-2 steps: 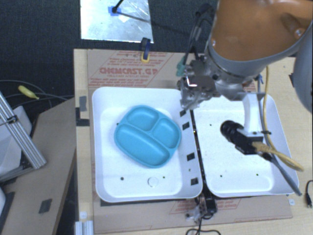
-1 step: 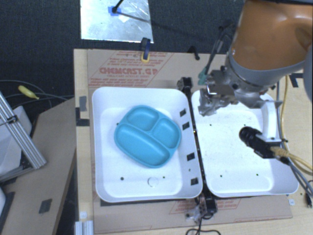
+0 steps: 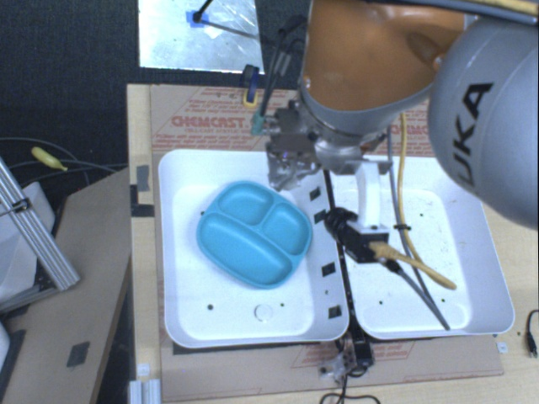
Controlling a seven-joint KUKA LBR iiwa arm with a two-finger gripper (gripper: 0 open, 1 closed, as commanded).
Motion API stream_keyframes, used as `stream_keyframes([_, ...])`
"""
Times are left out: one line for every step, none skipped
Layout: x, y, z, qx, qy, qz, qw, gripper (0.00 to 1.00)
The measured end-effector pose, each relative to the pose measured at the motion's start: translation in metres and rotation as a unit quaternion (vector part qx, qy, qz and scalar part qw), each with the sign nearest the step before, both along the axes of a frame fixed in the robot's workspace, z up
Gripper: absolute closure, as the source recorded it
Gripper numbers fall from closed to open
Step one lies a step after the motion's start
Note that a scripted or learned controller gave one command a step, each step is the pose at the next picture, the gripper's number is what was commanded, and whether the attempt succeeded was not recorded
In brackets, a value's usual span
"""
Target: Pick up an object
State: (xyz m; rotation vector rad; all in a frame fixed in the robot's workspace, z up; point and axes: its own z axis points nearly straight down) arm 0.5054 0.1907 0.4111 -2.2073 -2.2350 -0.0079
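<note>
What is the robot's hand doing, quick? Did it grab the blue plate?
Gripper: over the far edge of the blue divided plate in the left bin; open or closed cannot be told.

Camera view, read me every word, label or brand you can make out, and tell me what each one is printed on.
"CHEMCAST" in red, on the brown sheet behind the white bins.
"UKA", the visible letters in black, cut off at the frame edge, on the grey arm.
Smaller red print on the same brown sheet, along its top and near edges, is too blurred to read.
No text can be made out on the blue plate.
</note>
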Motion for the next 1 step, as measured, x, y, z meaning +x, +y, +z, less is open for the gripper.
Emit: stream_keyframes([-0.0169,-0.0290,0.0933,0.0006,-0.004,-0.004,1.0000,1.00])
